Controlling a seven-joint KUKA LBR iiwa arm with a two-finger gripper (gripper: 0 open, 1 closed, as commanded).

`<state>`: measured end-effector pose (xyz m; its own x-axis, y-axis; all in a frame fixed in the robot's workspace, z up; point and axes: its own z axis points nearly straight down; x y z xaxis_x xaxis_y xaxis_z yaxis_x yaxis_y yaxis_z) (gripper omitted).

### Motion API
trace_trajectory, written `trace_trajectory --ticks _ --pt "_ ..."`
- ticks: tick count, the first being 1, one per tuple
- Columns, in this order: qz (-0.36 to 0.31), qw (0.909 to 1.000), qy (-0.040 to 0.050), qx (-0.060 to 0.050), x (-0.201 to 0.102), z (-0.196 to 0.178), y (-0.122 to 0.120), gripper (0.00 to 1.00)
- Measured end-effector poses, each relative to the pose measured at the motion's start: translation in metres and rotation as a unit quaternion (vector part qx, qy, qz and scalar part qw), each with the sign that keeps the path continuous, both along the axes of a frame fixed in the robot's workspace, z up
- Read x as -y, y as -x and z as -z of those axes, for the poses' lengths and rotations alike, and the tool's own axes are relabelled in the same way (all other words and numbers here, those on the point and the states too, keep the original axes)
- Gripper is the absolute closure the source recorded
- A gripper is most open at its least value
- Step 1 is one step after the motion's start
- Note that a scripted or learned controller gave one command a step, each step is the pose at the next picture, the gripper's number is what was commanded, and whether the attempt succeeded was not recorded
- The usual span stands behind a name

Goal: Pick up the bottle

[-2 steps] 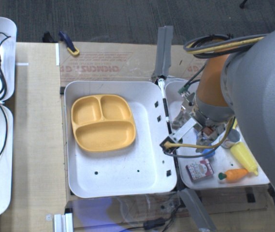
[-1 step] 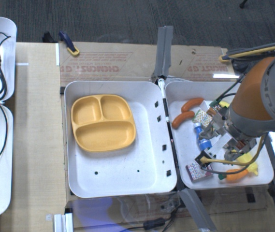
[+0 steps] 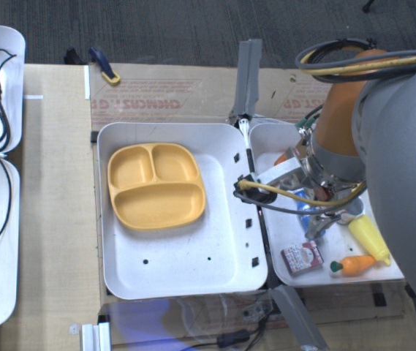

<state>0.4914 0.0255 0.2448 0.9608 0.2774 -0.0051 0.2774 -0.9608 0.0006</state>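
The yellow bottle lay near the right bin's front edge, crowded; the gripper hung over it, grip honestly unreadable.

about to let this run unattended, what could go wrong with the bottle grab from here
The yellow plastic bottle lies close beside the orange toy carrot and the small red-and-white carton, so the grey two-finger gripper might catch a neighbour instead. The looping yellow cable near the wrist could snag the right white bin's rim.
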Motion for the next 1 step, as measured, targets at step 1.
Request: trace_trajectory --ticks 1 --pt "0.041 0.9992 -0.0003 -0.001 0.0606 0.0547 -0.0256 0.0"
